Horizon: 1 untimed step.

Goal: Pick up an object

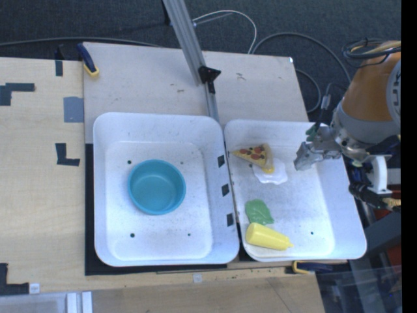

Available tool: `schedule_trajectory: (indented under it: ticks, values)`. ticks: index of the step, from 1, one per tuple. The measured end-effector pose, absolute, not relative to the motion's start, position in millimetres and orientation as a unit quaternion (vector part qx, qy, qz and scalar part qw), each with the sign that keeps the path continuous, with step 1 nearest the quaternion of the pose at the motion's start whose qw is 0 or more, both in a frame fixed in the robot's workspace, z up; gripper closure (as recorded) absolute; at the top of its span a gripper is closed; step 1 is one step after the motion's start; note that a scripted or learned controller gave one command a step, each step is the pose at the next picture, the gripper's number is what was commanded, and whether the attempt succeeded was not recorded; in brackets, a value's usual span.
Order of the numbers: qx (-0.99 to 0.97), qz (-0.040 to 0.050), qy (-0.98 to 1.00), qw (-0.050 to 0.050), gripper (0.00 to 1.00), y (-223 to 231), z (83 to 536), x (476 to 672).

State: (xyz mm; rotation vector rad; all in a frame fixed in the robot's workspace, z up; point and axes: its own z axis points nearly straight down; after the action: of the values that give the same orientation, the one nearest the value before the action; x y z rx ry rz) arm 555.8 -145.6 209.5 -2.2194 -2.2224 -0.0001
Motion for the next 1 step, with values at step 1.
schedule_trajectory:
  ticks: [1]
  values:
    - [-0.704,-0.0007,-0.710,0.001,1.00,-89.8,219.8,571.9]
